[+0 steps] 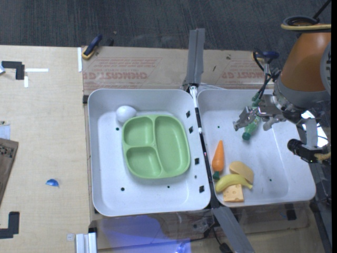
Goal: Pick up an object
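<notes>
Cheese [234, 193], banana [231, 182], carrot [218, 156], green plate [156, 146]

Bench [42, 141] bears left bin [100, 157], right bin [284, 178]; blue bit [51, 182].

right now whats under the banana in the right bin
The banana lies over a cheese wedge, beside another yellow piece. What lies beneath where they overlap is covered.

A robotics lab: two white bins [100, 157] on a taped cardboard-and-plywood bench [42, 141], toy food, carpeted floor.
</notes>
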`<state>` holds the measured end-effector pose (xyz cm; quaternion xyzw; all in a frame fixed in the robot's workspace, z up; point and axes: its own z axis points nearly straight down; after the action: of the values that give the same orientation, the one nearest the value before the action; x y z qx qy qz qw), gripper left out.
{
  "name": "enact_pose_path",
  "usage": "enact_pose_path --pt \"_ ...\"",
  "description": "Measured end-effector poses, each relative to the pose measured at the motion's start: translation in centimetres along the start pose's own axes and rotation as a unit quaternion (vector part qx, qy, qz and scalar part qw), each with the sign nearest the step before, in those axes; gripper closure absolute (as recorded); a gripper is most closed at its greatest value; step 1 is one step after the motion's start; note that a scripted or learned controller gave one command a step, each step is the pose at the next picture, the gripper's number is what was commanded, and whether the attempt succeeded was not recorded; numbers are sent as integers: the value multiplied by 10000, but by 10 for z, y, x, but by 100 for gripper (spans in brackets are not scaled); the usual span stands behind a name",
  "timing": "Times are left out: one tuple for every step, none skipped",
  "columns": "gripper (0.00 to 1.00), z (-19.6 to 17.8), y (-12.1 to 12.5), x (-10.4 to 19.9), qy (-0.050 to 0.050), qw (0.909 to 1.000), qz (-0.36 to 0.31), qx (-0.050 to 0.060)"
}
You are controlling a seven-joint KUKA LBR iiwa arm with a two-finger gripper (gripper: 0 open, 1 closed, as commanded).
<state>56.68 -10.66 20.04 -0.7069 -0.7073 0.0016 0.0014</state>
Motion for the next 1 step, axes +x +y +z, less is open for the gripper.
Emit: enact_pose_path --pt "0 106 45 -47 -5 9977 -674 -25"
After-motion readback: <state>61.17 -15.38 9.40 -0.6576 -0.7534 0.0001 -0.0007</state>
